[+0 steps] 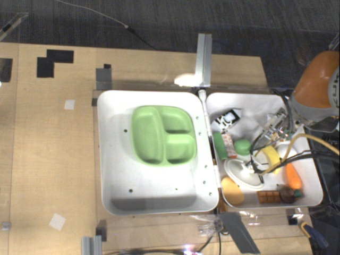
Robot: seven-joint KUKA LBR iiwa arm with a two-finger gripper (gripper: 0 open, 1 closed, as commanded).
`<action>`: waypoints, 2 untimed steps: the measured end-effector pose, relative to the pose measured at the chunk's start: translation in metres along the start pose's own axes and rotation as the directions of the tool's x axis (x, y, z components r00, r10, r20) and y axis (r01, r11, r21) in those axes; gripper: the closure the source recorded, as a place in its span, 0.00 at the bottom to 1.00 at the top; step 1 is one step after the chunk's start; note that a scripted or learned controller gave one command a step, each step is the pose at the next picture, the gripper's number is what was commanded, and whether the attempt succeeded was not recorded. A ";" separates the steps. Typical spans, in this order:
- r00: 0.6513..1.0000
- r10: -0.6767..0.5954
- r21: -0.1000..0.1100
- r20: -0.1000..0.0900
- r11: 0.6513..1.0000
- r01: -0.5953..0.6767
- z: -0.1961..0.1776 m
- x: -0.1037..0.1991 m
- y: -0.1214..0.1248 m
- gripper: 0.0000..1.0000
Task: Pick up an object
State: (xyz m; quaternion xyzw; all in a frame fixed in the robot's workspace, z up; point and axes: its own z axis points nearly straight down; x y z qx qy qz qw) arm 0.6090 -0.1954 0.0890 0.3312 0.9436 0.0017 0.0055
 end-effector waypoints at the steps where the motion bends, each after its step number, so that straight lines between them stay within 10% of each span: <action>1: 1.000 0.018 0.002 0.002 1.000 -0.018 -0.001 0.022 -0.002 0.00; 2: 0.998 0.064 -0.001 0.003 0.998 -0.064 -0.001 0.029 -0.022 0.00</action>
